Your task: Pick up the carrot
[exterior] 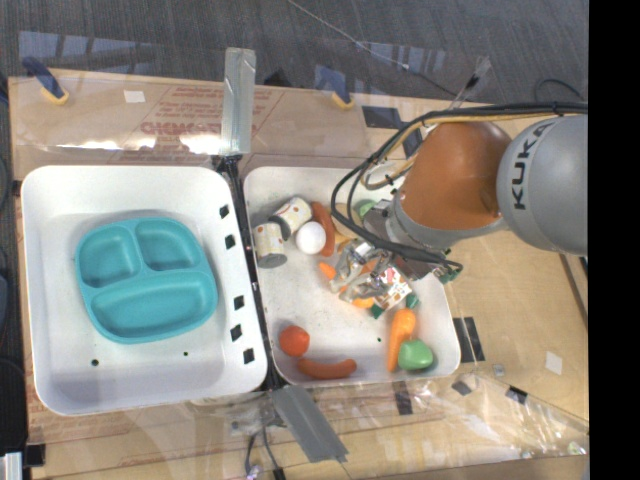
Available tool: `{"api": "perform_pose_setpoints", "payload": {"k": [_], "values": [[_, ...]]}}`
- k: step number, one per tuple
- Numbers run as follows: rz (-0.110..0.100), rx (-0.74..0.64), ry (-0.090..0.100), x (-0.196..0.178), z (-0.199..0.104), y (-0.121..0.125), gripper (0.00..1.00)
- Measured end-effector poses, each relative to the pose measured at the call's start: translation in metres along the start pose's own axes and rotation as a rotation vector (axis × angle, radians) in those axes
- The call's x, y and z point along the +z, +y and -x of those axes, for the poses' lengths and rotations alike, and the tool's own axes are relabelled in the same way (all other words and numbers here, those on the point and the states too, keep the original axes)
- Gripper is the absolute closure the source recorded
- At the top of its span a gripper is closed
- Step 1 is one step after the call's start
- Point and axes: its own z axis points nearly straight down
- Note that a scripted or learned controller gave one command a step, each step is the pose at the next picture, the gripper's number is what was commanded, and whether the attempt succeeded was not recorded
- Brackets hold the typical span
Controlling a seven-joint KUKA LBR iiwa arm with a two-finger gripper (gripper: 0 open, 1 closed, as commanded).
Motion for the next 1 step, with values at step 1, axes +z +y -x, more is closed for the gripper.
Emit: {"api": "perform_pose_setpoints", "payload": {"k": [1], "values": [[-0.003,0.103,-0.002,-0.083,-0.0073,0.1069,1.0]]}}
